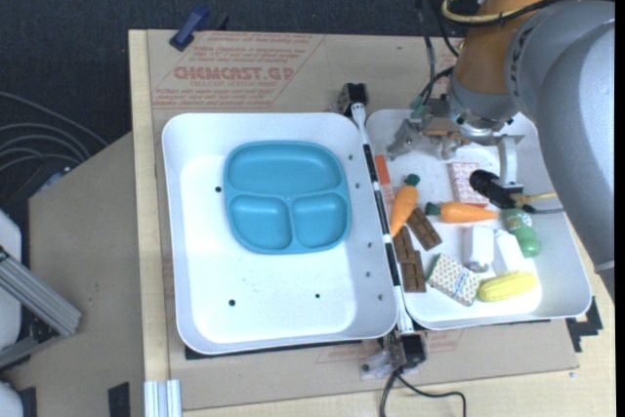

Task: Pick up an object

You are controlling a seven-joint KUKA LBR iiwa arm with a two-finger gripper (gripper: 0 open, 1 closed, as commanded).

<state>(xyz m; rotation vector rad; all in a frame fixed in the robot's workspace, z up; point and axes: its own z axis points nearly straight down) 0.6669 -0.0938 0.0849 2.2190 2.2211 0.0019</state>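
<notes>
Two shallow white bins sit side by side on the bench. In the left bin (186, 239) a blue three-compartment plastic tray (286, 195) lies toward the far edge. The right bin (562, 293) holds toy food crowded against its left edge and near corner: an orange carrot (401, 208) by the left wall, brown chocolate bars (417, 249) nearer, and a yellow corn cob (505, 286) at the near edge.

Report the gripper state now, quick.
Gripper: over the right bin's far end; open or shut cannot be told, and nothing visibly held.
</notes>
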